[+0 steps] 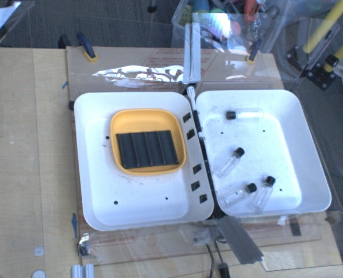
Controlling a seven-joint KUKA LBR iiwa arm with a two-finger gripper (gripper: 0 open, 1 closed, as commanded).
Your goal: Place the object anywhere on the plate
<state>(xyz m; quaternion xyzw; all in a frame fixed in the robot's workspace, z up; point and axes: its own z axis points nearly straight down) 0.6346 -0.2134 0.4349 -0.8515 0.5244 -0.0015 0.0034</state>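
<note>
A yellow plate (pixel 146 116) with rounded corners lies in the left white bin (pixel 96 184). On the plate rests a black ribbed rectangular object (pixel 147 149), flat and covering most of the plate's floor. In the right white bin (pixel 307 155) lie several small clear vials with black caps: one near the back (pixel 231 115), one in the middle (pixel 233 158), and two close together near the front (pixel 243 192) (pixel 265 191). All of them lie on their sides, apart from each other.
The two bins meet at a ridge with black clips (pixel 194 155). Crumpled foil (pixel 139 74) lies behind the left bin. A clear tub of colourful items (pixel 241 7) stands at the back. Wooden bench top (pixel 26 155) extends to the left.
</note>
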